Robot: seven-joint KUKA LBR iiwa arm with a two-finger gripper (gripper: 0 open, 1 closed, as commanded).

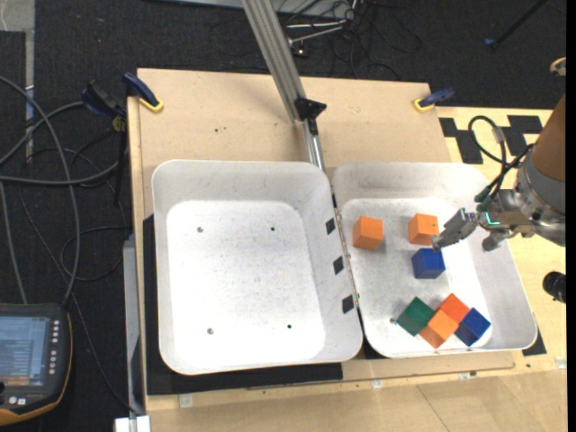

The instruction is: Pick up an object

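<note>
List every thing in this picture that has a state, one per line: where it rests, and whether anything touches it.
Left bin: flat on the bench.
Right bin: flat, holds the blocks.
Orange block near the divider: lying alone.
Second orange block: lying by the gripper.
Blue block: lying below the gripper tip.
Corner cluster: green, orange and blue blocks packed together.
Gripper: low over the right bin, holding nothing visible.

Bench top: pale, matt board resembling unfinished wood fibre, smooth. Two bins: white, smooth moulded plastic with faint dark speckling, low sheen. Cubes: solid-coloured, matt, smooth-faced, material unclear. Slanted pole: bare grey metal, satin finish. Gripper: dark metal, dull. Corner clamps: plastic-looking, blue and yellow.
</note>
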